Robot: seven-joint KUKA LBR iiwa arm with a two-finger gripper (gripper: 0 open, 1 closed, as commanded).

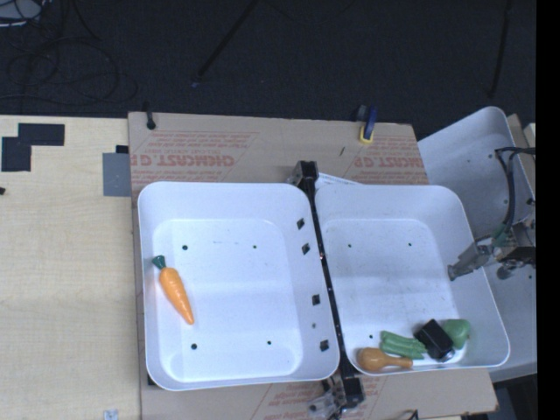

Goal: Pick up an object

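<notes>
An orange toy carrot (pixel 176 294) with a green top lies in the left bin (pixel 219 208), close to its left wall. In the front right corner of the right bin (pixel 394 206) several items are bunched together: a dark green pod-like piece (pixel 402 345), a black block (pixel 435 339), a light green piece (pixel 457 329) and a yellow-orange gourd shape (pixel 382 360). My gripper (pixel 494 259) hangs over the right bin's right rim, behind that cluster and apart from it. Nothing shows in its grasp.
Both bins rest on a cardboard sheet (pixel 262 151) on the wooden bench. A black strip with clips (pixel 317 269) joins the bins. A blue and yellow clamp (pixel 367 123) sits at the cardboard's back edge. A white panel (pixel 477 151) rises behind the gripper.
</notes>
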